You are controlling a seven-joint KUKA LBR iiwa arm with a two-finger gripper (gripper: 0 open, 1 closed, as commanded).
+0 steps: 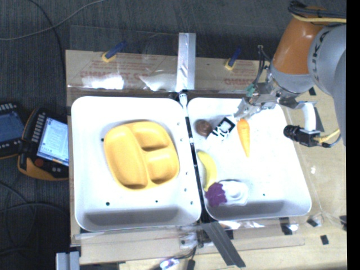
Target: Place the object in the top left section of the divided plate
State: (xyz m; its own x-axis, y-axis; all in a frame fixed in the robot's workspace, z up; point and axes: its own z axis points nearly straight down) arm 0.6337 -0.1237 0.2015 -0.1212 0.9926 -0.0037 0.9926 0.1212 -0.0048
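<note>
The table [79, 61] carries two white bins side by side; the left bin [90, 201] lies well to the left of the jaws, and the right bin [281, 184] lies directly under them. The arm [306, 44], grey with an orange band, enters at upper right and ends in the jaws [250, 107] near the right bin's far wall. Whether the jaws are clenched or released cannot be told from this angle. The yellow divided plate [140, 153] sits in the left bin, well left of and below the jaws. A carrot [243, 136] lies just below the jaws, its thick end touching or nearly touching them, its tip pointing away. A banana [207, 166] lies lower left, a purple item [216, 194] with a white piece [236, 192] below it. A black-and-white block [224, 127] and a brown round item [202, 127] lie just left of the jaws.
</note>
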